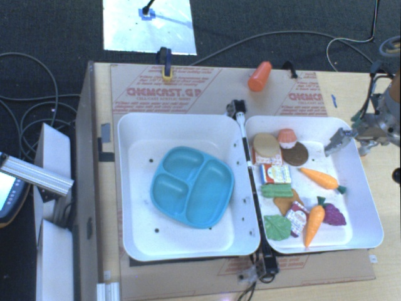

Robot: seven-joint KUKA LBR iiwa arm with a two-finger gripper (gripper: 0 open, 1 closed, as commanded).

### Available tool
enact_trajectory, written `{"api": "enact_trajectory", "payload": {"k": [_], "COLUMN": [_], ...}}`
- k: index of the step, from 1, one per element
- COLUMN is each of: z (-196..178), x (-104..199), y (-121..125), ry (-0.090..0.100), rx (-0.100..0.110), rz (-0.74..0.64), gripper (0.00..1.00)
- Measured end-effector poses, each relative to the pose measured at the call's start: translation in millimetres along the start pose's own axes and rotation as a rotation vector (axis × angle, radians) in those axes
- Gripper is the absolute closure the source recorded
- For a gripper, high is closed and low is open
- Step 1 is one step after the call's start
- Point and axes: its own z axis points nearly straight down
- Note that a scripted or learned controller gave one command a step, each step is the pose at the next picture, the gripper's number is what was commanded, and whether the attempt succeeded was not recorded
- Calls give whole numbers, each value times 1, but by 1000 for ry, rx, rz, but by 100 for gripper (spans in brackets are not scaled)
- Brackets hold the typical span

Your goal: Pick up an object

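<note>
Over the right white bin's (363,187) far edge, the grey two-finger gripper (339,140) hangs, can't tell if open, probably lining up the orange plastic carrot (319,179).

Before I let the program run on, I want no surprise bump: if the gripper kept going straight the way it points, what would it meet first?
The gripper points left and down into the right bin. First in that line looks like the brown round piece beside the red-and-white item, though the bin's bare floor may come first; depth is unclear from this slanted view.

Lab bench (loose cables (37,74), clamped bins (188,130))
</note>
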Motion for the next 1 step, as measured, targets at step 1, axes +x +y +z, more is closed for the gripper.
{"api": "enact_trajectory", "payload": {"k": [1], "z": [97], "x": [25], "y": [49], "ry": [1], "rx": [3], "rz": [-1], "gripper": [0]}}
